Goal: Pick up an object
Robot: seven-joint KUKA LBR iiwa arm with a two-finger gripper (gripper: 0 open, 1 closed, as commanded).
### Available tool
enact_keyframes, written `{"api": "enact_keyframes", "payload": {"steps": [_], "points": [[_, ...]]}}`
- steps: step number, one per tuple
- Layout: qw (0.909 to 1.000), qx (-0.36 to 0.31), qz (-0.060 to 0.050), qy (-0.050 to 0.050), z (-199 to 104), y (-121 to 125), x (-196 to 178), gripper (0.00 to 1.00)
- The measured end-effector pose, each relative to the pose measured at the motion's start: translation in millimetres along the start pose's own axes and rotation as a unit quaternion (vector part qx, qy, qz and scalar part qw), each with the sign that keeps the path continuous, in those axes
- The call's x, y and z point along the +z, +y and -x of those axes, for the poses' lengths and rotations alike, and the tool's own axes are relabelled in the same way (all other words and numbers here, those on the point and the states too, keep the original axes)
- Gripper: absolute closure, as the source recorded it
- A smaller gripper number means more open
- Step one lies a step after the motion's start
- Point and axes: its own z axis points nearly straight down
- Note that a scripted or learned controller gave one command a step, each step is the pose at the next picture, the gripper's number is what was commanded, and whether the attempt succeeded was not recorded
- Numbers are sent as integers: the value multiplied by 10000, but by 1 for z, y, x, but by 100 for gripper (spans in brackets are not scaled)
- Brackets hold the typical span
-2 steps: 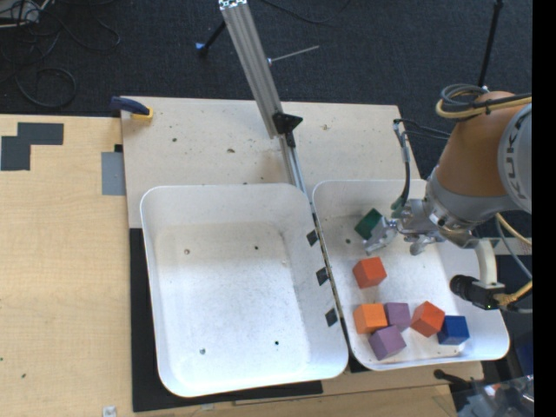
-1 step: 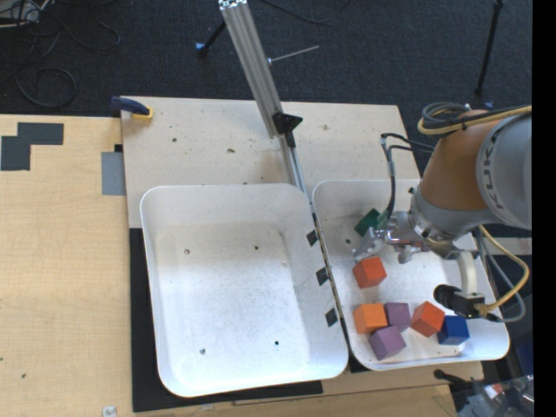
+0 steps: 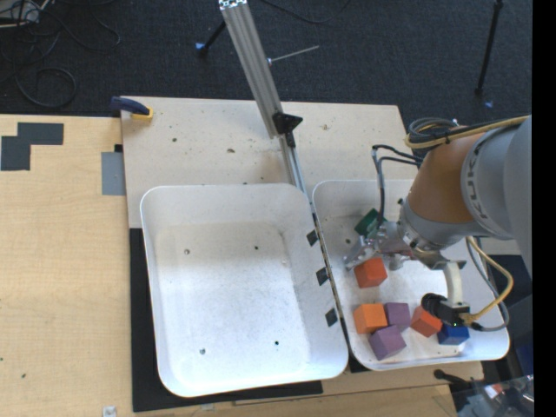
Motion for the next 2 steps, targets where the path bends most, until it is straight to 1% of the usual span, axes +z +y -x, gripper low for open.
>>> {"api": "enact_keyframes", "payload": {"steps": [1,2], "points": [[10000,38,-5,3,2,-1,-10,100],[10000,22,8,-9,0,-9,-66,100]]}}
